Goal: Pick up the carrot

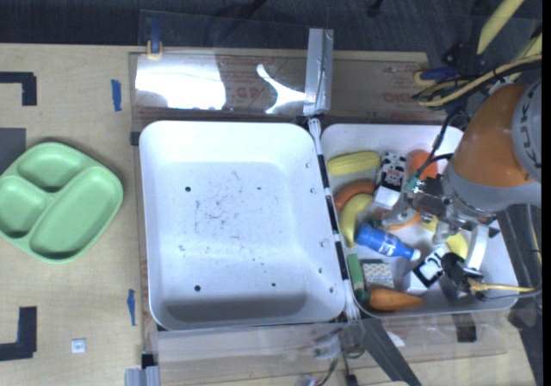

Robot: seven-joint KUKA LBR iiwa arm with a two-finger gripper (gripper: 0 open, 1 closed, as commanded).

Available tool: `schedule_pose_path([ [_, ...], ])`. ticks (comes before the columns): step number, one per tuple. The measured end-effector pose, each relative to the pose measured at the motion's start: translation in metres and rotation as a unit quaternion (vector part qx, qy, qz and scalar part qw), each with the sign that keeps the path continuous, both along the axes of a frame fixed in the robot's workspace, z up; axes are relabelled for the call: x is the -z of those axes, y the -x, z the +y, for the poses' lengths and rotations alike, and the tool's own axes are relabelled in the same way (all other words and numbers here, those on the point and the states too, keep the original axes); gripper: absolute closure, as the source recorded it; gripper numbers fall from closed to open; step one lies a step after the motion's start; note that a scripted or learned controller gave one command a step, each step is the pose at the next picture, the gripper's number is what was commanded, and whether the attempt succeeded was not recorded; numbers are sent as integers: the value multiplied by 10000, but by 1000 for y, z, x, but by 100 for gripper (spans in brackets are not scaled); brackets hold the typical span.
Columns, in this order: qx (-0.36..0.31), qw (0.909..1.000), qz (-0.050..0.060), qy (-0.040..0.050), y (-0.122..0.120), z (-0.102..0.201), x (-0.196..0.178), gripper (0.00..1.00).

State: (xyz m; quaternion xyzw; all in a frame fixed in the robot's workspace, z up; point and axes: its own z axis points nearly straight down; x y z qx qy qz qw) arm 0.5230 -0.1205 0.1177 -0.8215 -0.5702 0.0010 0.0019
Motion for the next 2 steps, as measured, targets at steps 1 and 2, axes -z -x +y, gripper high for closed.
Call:
schedule_pose_path([
  [1, 309, 9995, -19, 10, -51, -41, 6, 0],
  [2, 321, 9995, -22, 12, -51, -41, -3, 100],
])
